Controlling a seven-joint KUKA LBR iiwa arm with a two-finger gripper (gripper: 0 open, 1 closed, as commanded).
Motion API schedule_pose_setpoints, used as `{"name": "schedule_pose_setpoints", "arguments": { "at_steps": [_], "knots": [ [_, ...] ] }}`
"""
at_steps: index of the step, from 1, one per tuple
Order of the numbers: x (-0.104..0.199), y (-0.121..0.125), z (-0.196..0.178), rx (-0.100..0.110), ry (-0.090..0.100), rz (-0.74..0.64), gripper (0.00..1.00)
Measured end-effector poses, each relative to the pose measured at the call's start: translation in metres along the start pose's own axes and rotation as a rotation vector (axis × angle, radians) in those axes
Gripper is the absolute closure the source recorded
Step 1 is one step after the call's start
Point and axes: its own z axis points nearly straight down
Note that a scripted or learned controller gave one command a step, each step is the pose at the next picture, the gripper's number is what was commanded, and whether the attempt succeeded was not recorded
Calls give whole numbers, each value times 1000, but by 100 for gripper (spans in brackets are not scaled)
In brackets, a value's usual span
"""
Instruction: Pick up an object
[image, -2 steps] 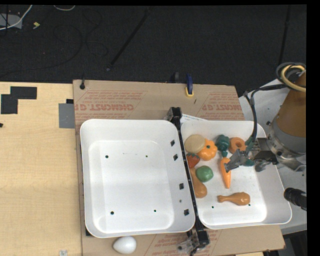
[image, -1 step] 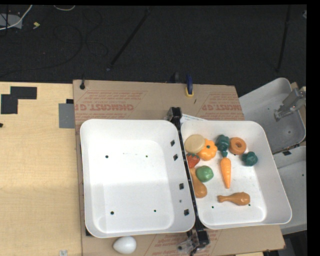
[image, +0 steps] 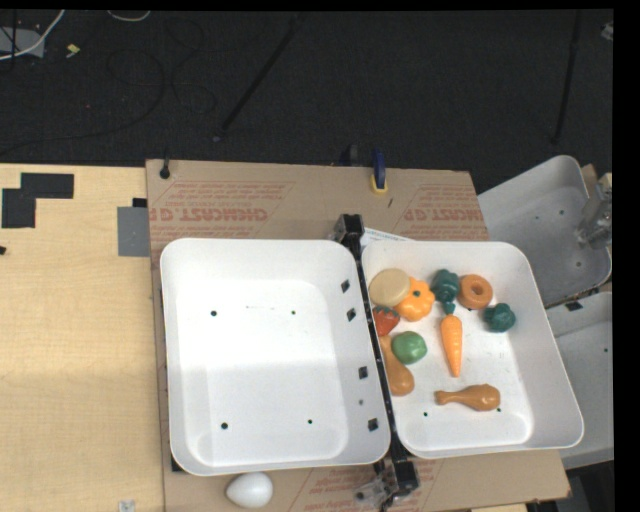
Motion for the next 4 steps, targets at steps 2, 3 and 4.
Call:
{"name": "schedule_pose_setpoints", "arguments": {
  "at_steps": [2, 3, 4],
  "knots": [
    [23, 88, 103, -4, 1, 0, 100],
    [57, 76, -15, -15, 1, 2, 100],
    [30, 108, 90, 6, 1, 8, 100]
  ]
}}
